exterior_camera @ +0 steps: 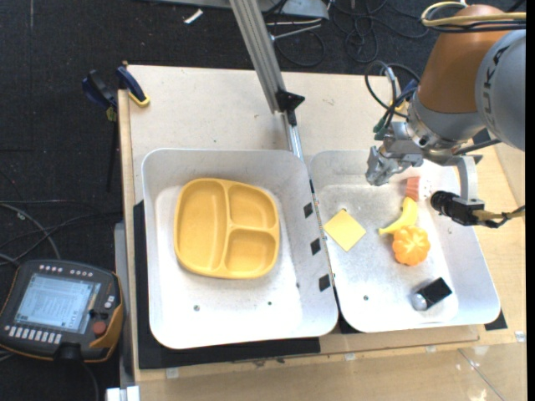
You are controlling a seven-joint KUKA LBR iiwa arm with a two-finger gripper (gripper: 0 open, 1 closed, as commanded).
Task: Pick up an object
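Note:
My gripper [383, 170] hangs over the far edge of the right bin [468, 266], with the grey arm and its orange band reaching in from the right. Just right of it lies a small red object [413, 188], partly hidden by the wrist. A yellow banana [405, 217] lies nearer the front, with an orange fruit [410, 246] touching its lower end. A flat yellow square [344, 229] rests to the left of the banana. A black and silver object [430, 294] sits near the bin's front.
The left bin [167, 307] holds a yellow divided plate [226, 227]. A slanted metal pole [261, 48] rises from between the bins. Cables trail around the wrist. A teach pendant [58, 307] lies off the bench at lower left.

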